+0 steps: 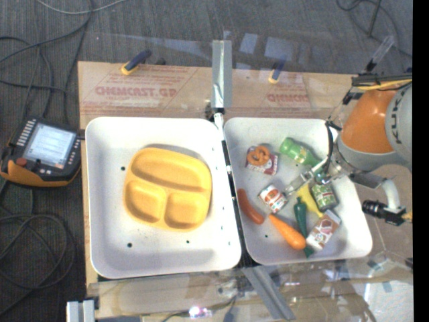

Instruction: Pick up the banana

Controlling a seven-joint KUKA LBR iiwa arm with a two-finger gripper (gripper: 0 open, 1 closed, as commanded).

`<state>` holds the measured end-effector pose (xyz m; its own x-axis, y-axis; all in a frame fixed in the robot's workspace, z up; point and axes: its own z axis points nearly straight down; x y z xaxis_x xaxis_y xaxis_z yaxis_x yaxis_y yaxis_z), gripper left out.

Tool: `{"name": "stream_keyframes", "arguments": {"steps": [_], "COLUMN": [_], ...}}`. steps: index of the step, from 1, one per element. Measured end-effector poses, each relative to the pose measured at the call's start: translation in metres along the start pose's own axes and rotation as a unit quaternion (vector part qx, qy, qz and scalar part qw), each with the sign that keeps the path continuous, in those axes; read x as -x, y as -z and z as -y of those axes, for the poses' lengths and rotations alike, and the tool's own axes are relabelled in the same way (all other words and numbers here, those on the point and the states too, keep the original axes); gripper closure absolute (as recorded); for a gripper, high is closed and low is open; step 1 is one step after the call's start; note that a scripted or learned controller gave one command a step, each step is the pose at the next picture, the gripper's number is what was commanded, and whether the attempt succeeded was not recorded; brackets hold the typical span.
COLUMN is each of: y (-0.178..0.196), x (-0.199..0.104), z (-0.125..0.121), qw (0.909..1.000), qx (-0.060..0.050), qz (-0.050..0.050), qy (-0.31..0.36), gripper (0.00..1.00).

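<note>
A small yellow piece of the banana [307,195] shows in the right bin [355,247], between the green box [324,195] and the green pepper [301,215]. Most of it is hidden under the gripper. The gripper [310,178] hangs low over the middle of the right bin, directly above the banana's upper end. The grey arm with its orange band [369,125] reaches in from the right.
Around the banana lie a red-and-white can [271,198], a carrot [288,231], a red sausage [250,208], a juice carton [322,230], a pretzel pack [260,158] and a green bottle [299,151]. A yellow divided tray [169,187] sits in the left bin [107,247].
</note>
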<state>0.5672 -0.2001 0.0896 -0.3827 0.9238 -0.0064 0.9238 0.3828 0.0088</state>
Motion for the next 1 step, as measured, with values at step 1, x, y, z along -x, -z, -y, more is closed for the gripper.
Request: {"name": "stream_keyframes", "arguments": {"steps": [1], "y": [0.01], "x": [0.0005], "z": [-0.0018], "qw": [1.0], "qx": [0.003], "qz": [0.001], "qy": [0.0], "gripper": [1.0]}}
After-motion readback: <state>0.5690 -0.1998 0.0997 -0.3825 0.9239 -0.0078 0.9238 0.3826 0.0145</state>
